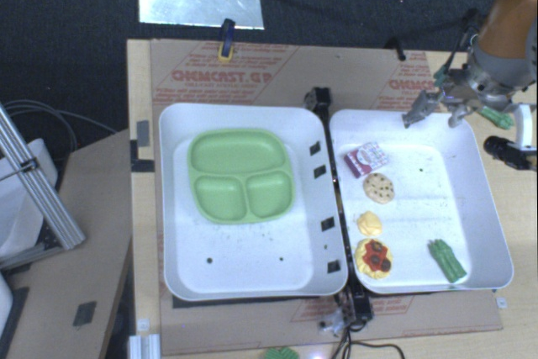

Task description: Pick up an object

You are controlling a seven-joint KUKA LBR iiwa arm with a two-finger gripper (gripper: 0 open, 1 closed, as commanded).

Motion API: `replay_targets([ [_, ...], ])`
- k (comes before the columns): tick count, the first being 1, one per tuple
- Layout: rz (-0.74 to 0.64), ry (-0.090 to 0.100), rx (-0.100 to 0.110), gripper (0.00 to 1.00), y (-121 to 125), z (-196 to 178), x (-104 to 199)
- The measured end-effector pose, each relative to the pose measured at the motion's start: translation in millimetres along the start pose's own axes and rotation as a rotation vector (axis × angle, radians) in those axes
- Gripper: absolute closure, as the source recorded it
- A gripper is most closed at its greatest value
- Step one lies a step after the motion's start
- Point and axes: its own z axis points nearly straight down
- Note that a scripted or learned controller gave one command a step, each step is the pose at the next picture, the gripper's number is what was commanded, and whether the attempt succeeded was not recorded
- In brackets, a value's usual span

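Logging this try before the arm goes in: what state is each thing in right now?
Claw: open, holding nothing, above the right bin's far rim.
Green divided plate: flat in the left bin.
Red-and-white packet: lying in the right bin.
Cookie: flat, untouched.
Pizza slice: flat.
Green vegetable: lying down.

green divided plate [241,176] in left bin [172,206]; cookie [379,187], pizza [374,258] in right bin [471,206]; open end effector [435,115] above
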Motion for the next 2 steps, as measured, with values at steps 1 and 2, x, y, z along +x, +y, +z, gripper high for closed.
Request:
replay_targets([
  [1,-0.004,0.005,0.010,0.00,-63.1,60.9,67.1],
  [2,0.003,0.001,0.006,0.00,-79.4,127.6,55.0],
])
